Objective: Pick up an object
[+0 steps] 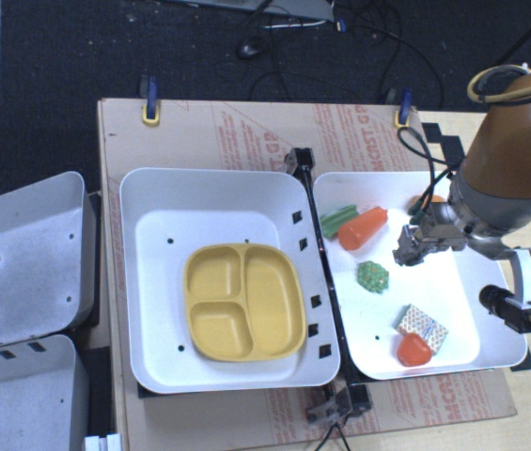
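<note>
green ball [372, 277] just left-below the claw [410, 252], apart

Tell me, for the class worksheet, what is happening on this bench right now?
A grey and orange robot arm reaches in from the right over the right bin, its gripper hanging above the bin floor. Near it lie a carrot, a green bean pod, a green broccoli piece, a patterned block and a red piece. The left bin holds a yellow divided plate.
</note>
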Robot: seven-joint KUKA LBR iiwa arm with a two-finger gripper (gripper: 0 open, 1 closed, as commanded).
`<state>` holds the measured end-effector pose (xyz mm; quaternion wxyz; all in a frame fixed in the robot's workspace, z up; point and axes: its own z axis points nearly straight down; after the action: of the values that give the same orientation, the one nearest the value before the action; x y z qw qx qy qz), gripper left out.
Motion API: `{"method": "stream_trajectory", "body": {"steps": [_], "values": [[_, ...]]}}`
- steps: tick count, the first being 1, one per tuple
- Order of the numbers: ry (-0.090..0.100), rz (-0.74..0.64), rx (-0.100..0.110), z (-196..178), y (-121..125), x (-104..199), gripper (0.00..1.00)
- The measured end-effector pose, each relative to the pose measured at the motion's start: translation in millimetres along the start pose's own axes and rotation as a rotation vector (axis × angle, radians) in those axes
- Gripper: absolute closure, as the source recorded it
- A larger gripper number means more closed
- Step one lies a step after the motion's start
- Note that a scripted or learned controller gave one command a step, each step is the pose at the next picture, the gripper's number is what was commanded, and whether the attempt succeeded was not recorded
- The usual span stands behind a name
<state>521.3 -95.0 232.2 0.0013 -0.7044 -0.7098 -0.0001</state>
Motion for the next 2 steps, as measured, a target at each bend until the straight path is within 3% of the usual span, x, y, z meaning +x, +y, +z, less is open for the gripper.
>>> {"method": "stream_trajectory", "body": {"steps": [2], "values": [[0.0, 0.0, 0.001, -4, -26, 97, 1.0]]}}
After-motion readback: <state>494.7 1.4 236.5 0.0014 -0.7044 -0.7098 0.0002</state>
